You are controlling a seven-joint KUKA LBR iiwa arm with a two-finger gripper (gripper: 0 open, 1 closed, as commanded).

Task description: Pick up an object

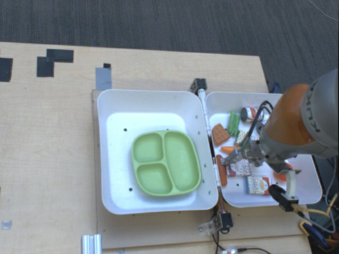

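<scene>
My gripper (237,160) hangs low over the middle of the right bin (313,196), under the orange band of the arm. Small toy foods lie around it. A brown waffle-like piece (220,134) and a green pod (233,122) are toward the far left of the bin. An orange carrot piece (228,149) lies just left of the gripper. Along the left wall lies a red sausage (221,172). A small checkered packet (243,168) sits right under the gripper, and a printed white box (258,184) is nearer the front. The arm hides the right half of the bin.
The left bin (116,142) holds a light green divided plate (167,163). A small can (249,112) stands at the back of the right bin. A ridge (207,136) separates the two bins. Cables trail at the bench's front right.
</scene>
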